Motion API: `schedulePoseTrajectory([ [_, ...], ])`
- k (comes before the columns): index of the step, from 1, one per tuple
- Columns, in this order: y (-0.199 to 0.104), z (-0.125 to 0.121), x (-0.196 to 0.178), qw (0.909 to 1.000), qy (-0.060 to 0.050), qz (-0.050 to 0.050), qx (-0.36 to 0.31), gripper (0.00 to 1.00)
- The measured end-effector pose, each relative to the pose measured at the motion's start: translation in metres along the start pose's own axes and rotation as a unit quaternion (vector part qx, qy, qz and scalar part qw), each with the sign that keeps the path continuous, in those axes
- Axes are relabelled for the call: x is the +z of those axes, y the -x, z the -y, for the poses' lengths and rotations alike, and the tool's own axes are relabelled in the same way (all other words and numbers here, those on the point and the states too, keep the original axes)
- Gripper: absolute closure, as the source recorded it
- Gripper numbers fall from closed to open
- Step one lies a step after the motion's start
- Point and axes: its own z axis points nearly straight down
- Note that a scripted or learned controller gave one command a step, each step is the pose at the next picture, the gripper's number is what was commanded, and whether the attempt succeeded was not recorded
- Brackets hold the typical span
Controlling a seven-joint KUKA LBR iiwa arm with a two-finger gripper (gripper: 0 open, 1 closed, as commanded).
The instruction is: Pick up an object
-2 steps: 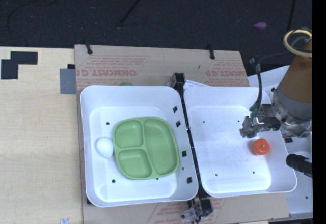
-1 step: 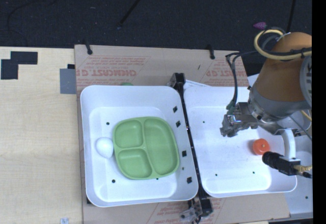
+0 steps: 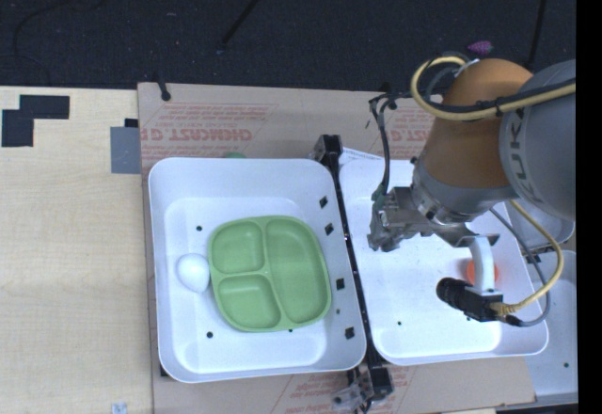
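My gripper [image 3: 384,235] hangs over the right bin [image 3: 423,332], open or closed I cannot tell; the green plate [image 3: 270,273] in the left bin [image 3: 188,205] looks light, stiff and slick, best pinched at its rim.

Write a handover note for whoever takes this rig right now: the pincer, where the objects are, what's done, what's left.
Pincer: low over the left side of the right bin, near the divider. No object can be seen in it, and its state is unclear.
Left bin: green divided plate, with a white egg-shaped ball against its left edge.
Right bin: small orange thing, partly hidden by the arm.
Done: no pick confirmed.
Left: grasp an object and lift it out of its bin.
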Motion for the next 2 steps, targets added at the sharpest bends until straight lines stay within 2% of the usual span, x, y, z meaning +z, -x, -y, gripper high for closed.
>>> schedulePoseTrajectory([
  [1, -0.059, -0.011, -0.004, 1.0, 0.001, 0.001, -0.001, 1.0],
  [2, -0.108, -0.016, 0.013, 1.0, 0.001, 0.001, 0.0, 1.0],
])
